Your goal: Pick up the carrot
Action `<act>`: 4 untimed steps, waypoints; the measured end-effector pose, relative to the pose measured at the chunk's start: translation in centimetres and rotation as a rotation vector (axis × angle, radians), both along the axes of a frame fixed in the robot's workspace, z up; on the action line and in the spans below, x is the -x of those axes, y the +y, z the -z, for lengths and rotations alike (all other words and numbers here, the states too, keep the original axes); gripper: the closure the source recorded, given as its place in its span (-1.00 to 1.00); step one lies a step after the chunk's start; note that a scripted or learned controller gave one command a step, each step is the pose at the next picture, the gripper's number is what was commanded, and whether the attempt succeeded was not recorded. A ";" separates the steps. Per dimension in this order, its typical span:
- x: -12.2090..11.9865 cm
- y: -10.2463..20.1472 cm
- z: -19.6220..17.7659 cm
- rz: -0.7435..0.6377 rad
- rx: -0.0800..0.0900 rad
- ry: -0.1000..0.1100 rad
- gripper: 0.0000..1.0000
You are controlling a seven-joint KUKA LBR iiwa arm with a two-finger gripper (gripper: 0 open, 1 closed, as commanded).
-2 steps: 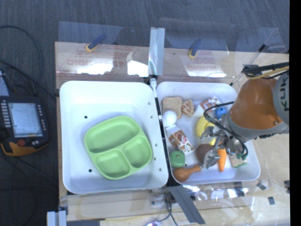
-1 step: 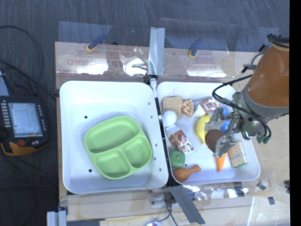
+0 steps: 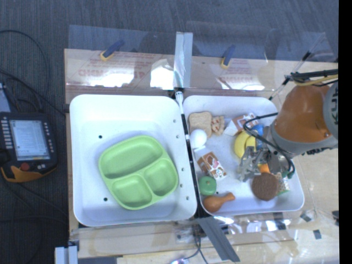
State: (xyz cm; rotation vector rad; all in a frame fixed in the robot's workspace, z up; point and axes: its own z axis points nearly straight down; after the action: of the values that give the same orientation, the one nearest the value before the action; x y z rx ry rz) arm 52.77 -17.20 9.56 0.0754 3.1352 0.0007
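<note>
A small bright orange piece that looks like the carrot [image 3: 265, 168] lies in the right bin [image 3: 297, 202], mostly hidden by cables and the wrist. My gripper [image 3: 250, 166] hangs low over the bin's middle right, just left of that orange piece and close against it. I cannot make out whether anything is held. The arm's orange band [image 3: 302, 114] rises above it at the right.
Around the gripper lie a yellow fruit [image 3: 245, 143], a brown round cookie [image 3: 265, 187], a snack packet [image 3: 212, 165], a green ball [image 3: 207, 186], an orange-brown drumstick [image 3: 218, 201], a white egg [image 3: 198, 138] and bread [image 3: 201, 120]. A green divided plate [image 3: 138, 171] sits in the left bin [image 3: 88, 114].
</note>
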 end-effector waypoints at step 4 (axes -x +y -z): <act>-0.7 -4.4 -12.3 -0.717 0.002 0.004 1.00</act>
State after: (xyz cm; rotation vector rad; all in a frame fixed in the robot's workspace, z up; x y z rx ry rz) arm 53.43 -21.59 21.89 -1.0308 2.9667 -0.0001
